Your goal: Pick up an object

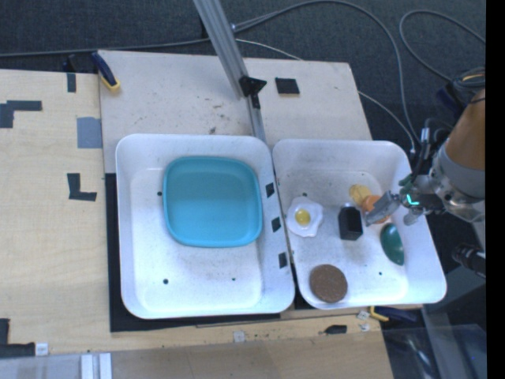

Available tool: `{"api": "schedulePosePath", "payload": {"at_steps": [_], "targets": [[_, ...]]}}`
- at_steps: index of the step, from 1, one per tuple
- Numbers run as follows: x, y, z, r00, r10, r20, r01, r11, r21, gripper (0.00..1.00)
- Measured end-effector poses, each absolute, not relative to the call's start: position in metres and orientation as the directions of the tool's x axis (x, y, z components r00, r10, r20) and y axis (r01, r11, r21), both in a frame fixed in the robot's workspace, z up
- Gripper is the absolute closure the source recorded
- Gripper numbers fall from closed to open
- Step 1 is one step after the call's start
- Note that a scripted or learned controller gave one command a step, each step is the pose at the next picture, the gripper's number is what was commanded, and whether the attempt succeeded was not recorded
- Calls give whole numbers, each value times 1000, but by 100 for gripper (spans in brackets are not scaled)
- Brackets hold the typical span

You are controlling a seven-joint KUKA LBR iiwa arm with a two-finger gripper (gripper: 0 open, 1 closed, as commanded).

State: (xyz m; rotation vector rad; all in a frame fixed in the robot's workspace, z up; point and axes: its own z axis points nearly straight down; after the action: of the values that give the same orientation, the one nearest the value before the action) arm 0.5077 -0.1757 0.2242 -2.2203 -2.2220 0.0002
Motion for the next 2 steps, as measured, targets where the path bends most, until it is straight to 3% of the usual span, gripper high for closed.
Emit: {"api": "schedulePosePath", "payload": {"at_steps": [1,2], "targets": [[508,-176,224,-1,1000,0,1000,1,-1,0],[504,-185,169,0,1000,1,1000,0,-5,0]]}}
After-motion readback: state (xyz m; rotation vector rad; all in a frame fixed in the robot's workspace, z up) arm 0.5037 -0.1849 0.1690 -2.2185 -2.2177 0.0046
